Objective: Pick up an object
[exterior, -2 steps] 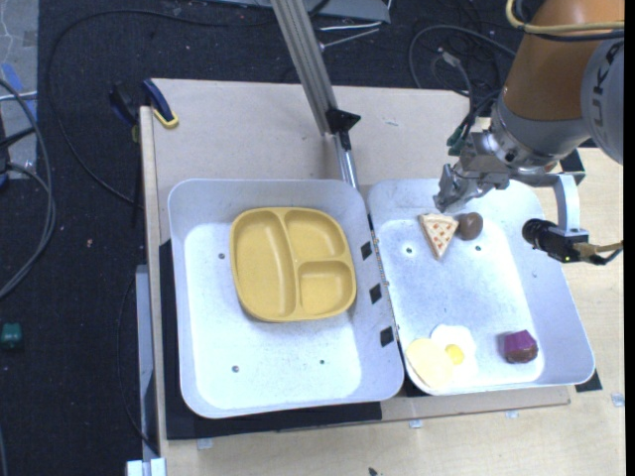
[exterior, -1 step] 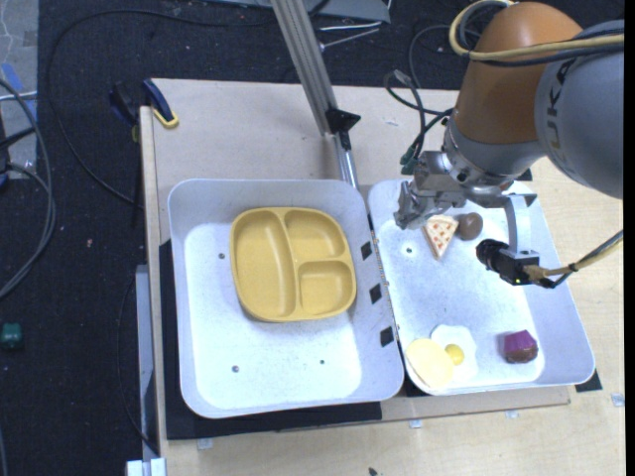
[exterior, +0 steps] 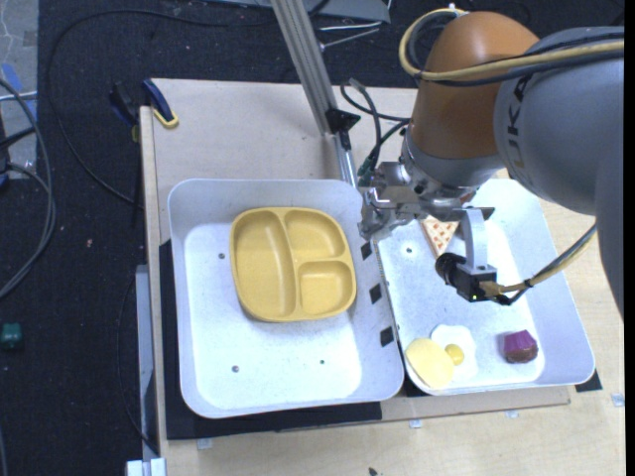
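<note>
The only writing is on the grey arm (exterior: 571, 117), where the letters "UK" show beside the orange band (exterior: 476, 77); the rest of the word is cut off.

At the far left corner of the bench (exterior: 228, 132) a blue and yellow clamp (exterior: 156, 104) grips the edge. The left bin (exterior: 298, 370) holds 1 yellow plate (exterior: 294, 264) with 3 compartments, lying flat near its middle. A metal bar (exterior: 301, 53) slants down from the top toward the wall between the 2 bins.

The gripper (exterior: 382, 216) hangs low over that wall, at the near-left corner of the right bin (exterior: 541, 256). Whether it is wide or narrow cannot be told, and nothing can be seen held in it.

In the right bin a pizza slice (exterior: 440, 234) lies just beside the gripper, partly hidden under the wrist. Toward the front lie a pale yellow round piece (exterior: 429, 363) touching a fried egg (exterior: 454, 345), and a purple piece (exterior: 519, 346) apart to their right.

The arm reaches in from the right, bent down steeply over the right bin.
</note>
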You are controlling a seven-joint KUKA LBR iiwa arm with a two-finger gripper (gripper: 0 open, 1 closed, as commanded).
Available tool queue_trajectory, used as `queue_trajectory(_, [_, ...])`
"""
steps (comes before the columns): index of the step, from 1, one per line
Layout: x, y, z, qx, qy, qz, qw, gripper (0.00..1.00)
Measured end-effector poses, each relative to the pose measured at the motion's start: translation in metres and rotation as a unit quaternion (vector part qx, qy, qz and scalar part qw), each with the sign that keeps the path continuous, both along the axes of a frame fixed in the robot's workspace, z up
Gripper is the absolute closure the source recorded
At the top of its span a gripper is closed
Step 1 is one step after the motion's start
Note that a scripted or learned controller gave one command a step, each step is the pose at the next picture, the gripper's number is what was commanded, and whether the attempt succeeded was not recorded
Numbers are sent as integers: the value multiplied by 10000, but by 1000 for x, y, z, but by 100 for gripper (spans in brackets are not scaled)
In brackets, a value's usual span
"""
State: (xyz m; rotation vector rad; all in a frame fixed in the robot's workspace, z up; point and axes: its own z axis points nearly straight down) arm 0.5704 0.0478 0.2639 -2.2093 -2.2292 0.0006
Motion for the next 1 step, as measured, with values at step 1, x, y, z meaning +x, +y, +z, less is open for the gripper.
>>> queue_trajectory(1, [-22, 49, 1, -4, 2, -3, 10000, 100])
